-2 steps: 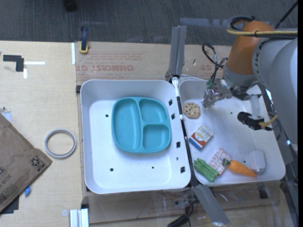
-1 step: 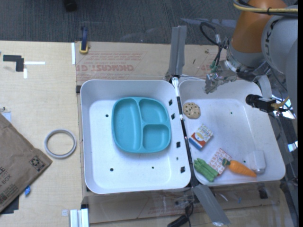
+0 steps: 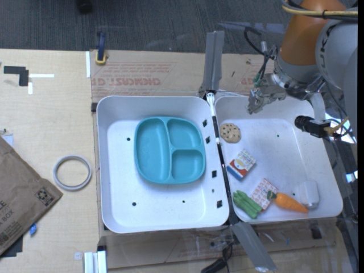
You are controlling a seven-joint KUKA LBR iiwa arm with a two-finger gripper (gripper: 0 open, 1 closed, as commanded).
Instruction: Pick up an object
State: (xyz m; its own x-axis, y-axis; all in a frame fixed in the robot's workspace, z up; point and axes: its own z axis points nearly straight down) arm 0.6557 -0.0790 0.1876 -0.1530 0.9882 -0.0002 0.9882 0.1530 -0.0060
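My gripper [image 3: 257, 102] hangs over the far left corner of the right bin [image 3: 284, 132], with the orange-banded wrist behind it. Nothing shows beneath it. A round cookie [image 3: 230, 132] lies just below and to its left on the bin floor. Farther toward the front lie a small red, white and blue carton [image 3: 242, 165], a patterned packet [image 3: 263, 191], a green pea pod [image 3: 246, 203], an orange carrot [image 3: 289, 203] and a pale whitish object [image 3: 310, 193]. All of these are apart from the gripper.
The left bin [image 3: 114, 169] holds a teal divided plate [image 3: 169, 149]. A metal divider [image 3: 216, 135] runs between the bins. On the bench to the left are a tape ring [image 3: 72, 172] and a cardboard box [image 3: 20, 198]. The arm's cables [image 3: 318, 127] overhang the right bin's far right side.
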